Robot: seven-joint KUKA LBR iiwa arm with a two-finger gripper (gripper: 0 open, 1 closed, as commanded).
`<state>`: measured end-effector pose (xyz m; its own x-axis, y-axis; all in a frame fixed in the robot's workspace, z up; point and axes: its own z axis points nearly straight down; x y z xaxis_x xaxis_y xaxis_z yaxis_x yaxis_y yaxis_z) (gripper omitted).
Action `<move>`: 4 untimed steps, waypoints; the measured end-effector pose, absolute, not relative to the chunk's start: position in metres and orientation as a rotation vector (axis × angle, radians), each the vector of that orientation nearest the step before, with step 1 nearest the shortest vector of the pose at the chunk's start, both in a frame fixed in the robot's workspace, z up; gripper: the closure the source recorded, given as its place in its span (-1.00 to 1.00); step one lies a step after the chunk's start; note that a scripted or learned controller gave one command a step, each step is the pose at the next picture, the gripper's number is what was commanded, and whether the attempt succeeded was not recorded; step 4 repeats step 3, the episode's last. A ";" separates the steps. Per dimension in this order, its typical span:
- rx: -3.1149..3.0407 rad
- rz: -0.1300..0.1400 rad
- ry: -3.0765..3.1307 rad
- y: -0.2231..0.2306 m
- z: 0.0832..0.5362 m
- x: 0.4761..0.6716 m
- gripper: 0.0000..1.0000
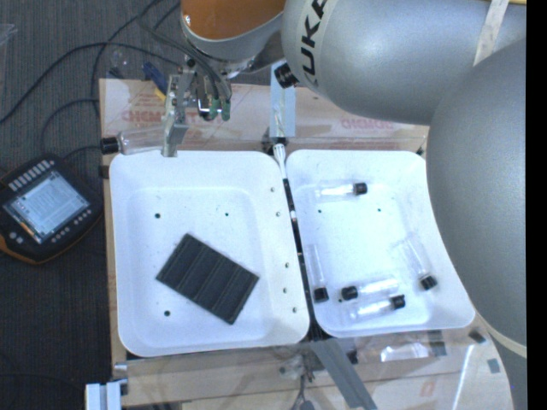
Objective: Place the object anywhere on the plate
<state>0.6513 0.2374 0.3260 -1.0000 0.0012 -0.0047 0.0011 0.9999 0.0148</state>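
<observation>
A dark ribbed rectangular plate (208, 278) lies at a slant on the floor of the left bin (137, 186). My gripper (171, 139) hangs over the back rim of that bin, near its far left corner. A clear tube (137, 142) with a black cap (108, 144) sticks out sideways to the left from between the fingertips, and the gripper is shut on its right end. The tube sits well behind the plate, level with the bin's back edge.
The right bin (410, 169) holds several clear tubes with black caps, one near the back (342, 191) and others along the front (376, 297). A teach pendant (43, 207) lies on the floor at left. The arm's grey body covers the upper right.
</observation>
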 end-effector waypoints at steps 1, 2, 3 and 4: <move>0.003 0.032 3.135 0.239 0.336 0.652 1.00; 0.004 0.041 3.133 0.239 0.345 0.652 1.00; 0.004 0.049 3.132 0.240 0.355 0.653 1.00; 0.004 0.049 3.132 0.240 0.355 0.653 1.00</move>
